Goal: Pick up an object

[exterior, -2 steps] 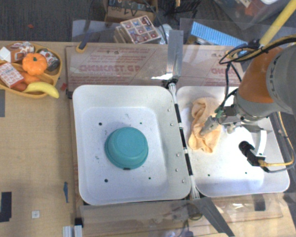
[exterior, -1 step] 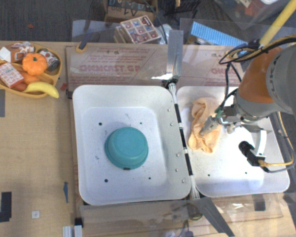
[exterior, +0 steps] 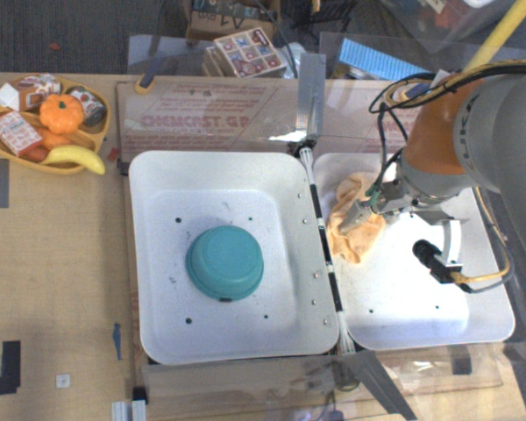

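Looming closest to the lens, the grey arm [exterior: 500,130] with its orange band reached in over the right bin [exterior: 473,323]. Its gripper [exterior: 366,209] was down at the crumpled yellow-orange cloth [exterior: 355,235] and pressed right into the folds. Open or closed, though? Could not tell, the tip was buried in fabric. The cloth sat bunched in the bin's left half, against the wall that divides the two bins, spilling out below and to the left of the gripper. Just to the gripper's right a black fitting with a yellow cable [exterior: 438,263] hung over the bare white floor of the bin. Well to the gripper's left, across the divider, a teal bowl [exterior: 226,262] lay upside down in the middle of the left bin [exterior: 158,323]. Behind both bins lay a flat sheet of cardboard [exterior: 210,117]. Far off to the left, on the wooden surface [exterior: 53,279], a yellow dish [exterior: 0,139] held a toy pumpkin [exterior: 61,112], with a banana [exterior: 74,156] at its rim.
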`<action>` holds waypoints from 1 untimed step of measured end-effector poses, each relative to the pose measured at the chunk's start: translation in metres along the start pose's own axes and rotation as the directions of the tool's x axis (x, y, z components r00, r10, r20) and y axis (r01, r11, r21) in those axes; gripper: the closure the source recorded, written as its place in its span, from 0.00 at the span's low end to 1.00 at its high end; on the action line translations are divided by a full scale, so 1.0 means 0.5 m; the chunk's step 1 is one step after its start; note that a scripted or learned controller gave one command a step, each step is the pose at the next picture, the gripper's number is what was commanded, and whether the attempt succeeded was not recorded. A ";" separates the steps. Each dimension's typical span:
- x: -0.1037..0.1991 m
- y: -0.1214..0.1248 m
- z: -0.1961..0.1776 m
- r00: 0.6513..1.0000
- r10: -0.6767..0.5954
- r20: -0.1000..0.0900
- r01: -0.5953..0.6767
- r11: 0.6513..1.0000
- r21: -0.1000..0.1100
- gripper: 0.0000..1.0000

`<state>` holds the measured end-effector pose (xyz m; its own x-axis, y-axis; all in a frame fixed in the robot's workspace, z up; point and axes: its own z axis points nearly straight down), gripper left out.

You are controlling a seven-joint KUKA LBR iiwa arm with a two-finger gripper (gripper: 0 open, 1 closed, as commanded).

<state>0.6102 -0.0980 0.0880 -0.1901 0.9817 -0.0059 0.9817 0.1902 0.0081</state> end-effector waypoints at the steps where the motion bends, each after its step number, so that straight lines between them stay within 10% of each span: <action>1: 0.004 0.004 -0.015 1.000 -0.004 -0.002 0.004 1.000 -0.001 1.00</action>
<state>0.6119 -0.0954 0.0956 -0.1942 0.9809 -0.0039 0.9809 0.1943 0.0091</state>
